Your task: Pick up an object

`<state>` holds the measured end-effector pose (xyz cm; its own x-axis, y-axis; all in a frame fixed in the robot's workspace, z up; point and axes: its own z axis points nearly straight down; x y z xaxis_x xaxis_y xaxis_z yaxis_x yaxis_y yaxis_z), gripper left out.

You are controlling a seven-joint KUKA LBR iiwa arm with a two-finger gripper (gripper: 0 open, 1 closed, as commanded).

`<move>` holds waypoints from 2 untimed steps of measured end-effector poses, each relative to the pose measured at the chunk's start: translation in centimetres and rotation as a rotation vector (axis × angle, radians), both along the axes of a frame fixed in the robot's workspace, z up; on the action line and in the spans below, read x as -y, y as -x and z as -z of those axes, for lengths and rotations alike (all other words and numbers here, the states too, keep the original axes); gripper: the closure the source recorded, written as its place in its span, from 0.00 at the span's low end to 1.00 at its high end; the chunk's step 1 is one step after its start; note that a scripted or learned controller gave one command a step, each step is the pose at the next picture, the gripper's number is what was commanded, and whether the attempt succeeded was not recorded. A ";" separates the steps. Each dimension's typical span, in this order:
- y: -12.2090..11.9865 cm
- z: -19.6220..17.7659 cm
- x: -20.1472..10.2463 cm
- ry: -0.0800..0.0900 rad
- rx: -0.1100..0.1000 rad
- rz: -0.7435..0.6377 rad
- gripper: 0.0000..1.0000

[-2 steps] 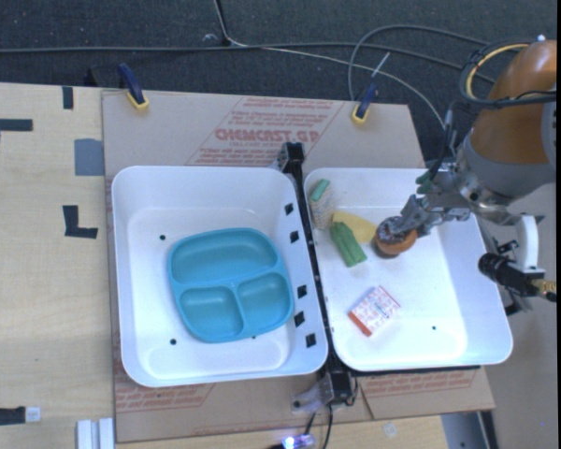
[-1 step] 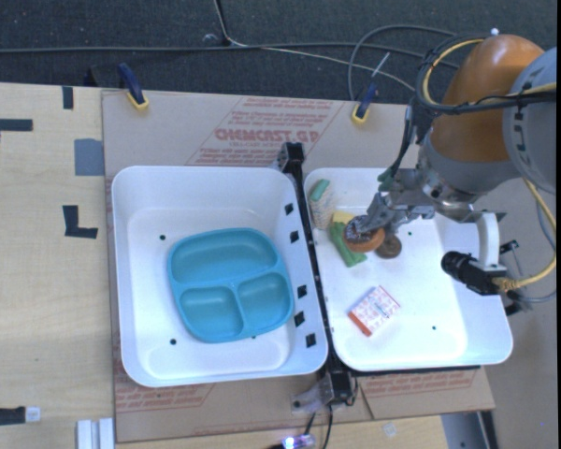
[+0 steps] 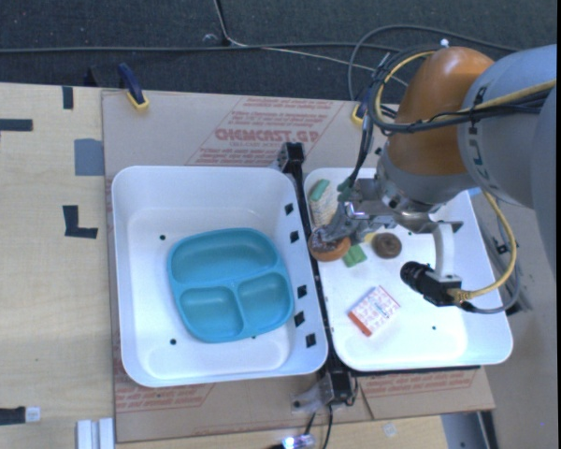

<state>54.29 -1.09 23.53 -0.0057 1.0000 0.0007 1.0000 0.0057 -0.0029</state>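
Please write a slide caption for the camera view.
Arm's gripper reaches into right bin; blue tray lies in left bin.

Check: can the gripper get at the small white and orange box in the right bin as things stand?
Probably yes. The small white and orange box lies flat on open floor in the right white bin, apart from the other items, nothing on top. The gripper sits just up-left of it.

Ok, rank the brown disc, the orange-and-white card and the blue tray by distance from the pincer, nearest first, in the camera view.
Pincer sits at the right bin's left edge.
1. Brown disc: just to its right, same bin.
2. Orange-and-white card: lower in the right bin, toward the front.
3. Blue tray: in the left bin, across the divider.
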 end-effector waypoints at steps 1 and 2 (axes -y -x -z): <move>1.6 1.0 -4.8 0.000 -0.001 0.000 1.00; 3.0 1.3 -10.2 0.000 0.000 -0.001 1.00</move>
